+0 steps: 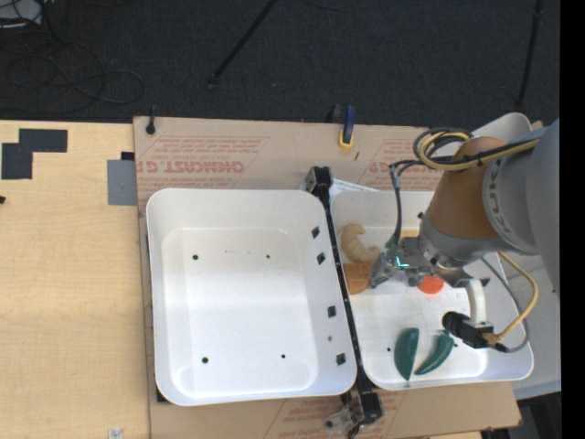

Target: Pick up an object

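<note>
My gripper [391, 268] hangs low in the right bin [494, 366], near its left wall. A pale tan curved object [355, 240] lies just left of the gripper, and a brown piece [356, 280] lies below it, close to the fingertips. A small orange-red object [430, 284] sits right of the gripper, partly under the wrist. Two dark green pods [406, 352] [435, 354] lie near the bin's front edge. I cannot make out the gap between the fingers.
The left bin [174, 245] lies beside the right one, a black divider clip [319, 181] between them. Cables [512, 318] loop off the wrist over the right bin. A blue clamp [347, 126] stands at the cardboard's back edge.
</note>
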`<state>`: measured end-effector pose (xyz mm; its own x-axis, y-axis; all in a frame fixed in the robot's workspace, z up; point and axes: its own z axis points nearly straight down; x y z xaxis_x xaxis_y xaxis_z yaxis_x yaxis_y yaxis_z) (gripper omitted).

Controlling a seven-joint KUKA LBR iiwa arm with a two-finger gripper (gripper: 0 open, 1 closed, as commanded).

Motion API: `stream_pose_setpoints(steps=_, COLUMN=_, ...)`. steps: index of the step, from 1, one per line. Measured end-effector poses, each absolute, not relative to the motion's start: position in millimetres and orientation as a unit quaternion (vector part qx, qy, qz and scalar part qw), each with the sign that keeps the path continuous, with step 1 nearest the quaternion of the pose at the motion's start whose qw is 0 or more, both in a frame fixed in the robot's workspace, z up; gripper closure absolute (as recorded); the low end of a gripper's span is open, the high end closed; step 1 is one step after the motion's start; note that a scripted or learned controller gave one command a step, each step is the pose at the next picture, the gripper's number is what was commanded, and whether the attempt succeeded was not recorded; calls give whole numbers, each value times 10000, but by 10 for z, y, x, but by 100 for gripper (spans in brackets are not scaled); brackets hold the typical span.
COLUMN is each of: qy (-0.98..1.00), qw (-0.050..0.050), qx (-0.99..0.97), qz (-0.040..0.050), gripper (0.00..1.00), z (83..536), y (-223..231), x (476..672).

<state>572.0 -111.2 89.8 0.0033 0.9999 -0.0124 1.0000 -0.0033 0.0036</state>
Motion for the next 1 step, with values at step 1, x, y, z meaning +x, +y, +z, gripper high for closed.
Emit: stream_pose_setpoints(steps=1, qy=7064, qw=5, qx=7078, qz=-10, gripper=0, z=879, y=-1723, x=5855)
